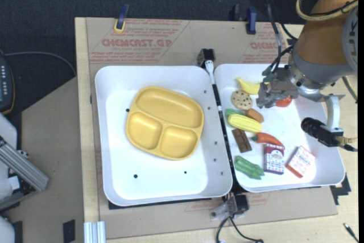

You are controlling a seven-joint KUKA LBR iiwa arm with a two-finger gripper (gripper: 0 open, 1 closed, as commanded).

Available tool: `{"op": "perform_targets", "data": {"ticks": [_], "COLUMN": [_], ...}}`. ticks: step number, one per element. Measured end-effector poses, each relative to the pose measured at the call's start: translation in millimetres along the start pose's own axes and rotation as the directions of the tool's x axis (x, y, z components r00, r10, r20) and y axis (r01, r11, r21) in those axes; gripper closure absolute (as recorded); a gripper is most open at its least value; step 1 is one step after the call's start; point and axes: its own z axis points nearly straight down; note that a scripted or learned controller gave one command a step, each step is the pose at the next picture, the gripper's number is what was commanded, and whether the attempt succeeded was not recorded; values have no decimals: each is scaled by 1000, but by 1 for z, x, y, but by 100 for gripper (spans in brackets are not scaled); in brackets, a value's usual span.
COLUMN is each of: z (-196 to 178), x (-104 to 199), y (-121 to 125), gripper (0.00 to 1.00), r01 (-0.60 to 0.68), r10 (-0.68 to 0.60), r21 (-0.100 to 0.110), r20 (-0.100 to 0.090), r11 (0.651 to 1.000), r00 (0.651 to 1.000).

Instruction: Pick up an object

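Observation:
My gripper (268,97) hangs low over the back of the right bin (335,171), reaching in from the right. A red round object (284,102) lies right beside it, partly hidden by the gripper body. A banana (247,86) and a cookie (241,101) lie just left of the gripper. In front of it are an orange sausage (255,115), a corn cob (243,121), a brown chocolate bar (241,139), a carrot (269,138), a green pepper (248,167), a red and white carton (274,159) and a small white and red box (301,161).
The left bin (111,162) holds a yellow divided plate (165,122) near its middle. The arm's grey and orange body (327,37) looms over the right bin's back right corner, and a black part with cables (321,131) juts over its right side.

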Motion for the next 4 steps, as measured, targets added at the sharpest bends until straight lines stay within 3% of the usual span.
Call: {"op": "perform_targets", "data": {"ticks": [3, 4], "z": [-3, -5], "x": [151, 149], "y": [55, 64], "gripper": [100, 100], "r01": [-1, -5], "r10": [1, 5], "r21": [0, 1], "r20": [-1, 2], "r11": [1000, 1000], "r00": [1000, 1000]}}
